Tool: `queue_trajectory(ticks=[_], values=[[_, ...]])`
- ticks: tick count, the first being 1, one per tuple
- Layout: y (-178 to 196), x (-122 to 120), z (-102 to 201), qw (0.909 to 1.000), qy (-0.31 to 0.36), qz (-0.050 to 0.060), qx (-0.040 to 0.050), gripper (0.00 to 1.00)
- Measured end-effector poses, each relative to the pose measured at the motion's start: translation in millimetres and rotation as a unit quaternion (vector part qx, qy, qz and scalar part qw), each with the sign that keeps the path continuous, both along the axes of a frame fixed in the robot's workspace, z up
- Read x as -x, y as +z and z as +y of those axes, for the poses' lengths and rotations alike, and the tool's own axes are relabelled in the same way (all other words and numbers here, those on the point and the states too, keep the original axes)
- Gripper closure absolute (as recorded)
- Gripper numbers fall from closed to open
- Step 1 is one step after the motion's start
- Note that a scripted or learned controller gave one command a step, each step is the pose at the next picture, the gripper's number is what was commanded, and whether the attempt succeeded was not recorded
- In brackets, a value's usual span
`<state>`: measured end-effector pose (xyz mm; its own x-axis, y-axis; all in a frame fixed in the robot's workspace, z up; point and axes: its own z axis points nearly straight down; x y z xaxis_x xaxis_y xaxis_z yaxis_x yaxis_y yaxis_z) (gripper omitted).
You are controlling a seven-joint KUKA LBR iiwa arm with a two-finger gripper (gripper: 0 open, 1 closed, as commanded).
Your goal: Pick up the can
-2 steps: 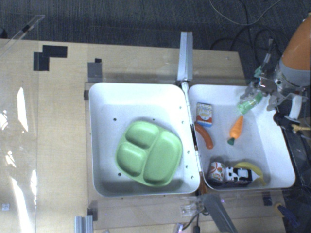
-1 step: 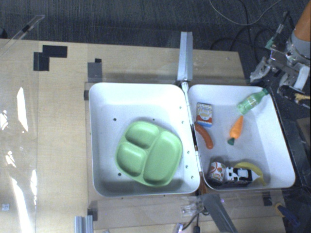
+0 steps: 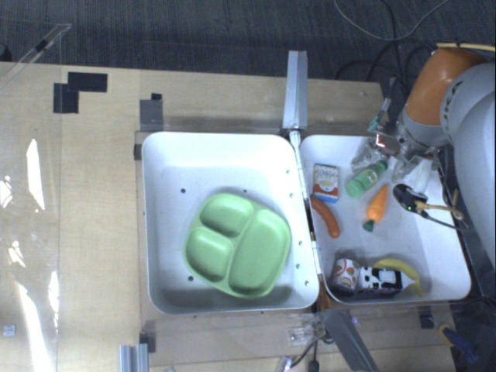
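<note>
The can (image 3: pixel 345 273), white with red and dark markings, is in the near left corner of the right bin (image 3: pixel 442 285). It touches a black-and-white object (image 3: pixel 384 280). My gripper (image 3: pixel 384 160) hangs at the far end of that bin, well away from the can. It is open, one finger on each side of the upper end of a green bottle (image 3: pixel 365 179). Whether it touches the bottle is unclear.
An orange carrot (image 3: pixel 377 204) lies next to the bottle. A small carton (image 3: pixel 326 183) and a red sausage (image 3: pixel 328 217) lie along the bin's left wall. A banana (image 3: pixel 403 270) curves behind the black-and-white object. The left bin (image 3: pixel 167 208) holds a green divided plate (image 3: pixel 237 245).
</note>
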<state>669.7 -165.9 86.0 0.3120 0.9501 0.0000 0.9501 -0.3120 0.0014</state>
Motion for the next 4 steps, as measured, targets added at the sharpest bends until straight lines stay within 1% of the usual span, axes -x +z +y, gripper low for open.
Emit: queue_trajectory(ticks=[1, 2, 3, 4], values=[[14, -3, 1, 1.0, 0.002, -0.005, 0.0007, 1.0], [2, 106, -21, 0.994, 0.109, -0.004, 0.0017, 1.0], [3, 169, -38, 0.991, 0.134, -0.004, 0.003, 1.0], [14, 166, -38, 0.9909, 0.134, -0.007, 0.0037, 1.0]])
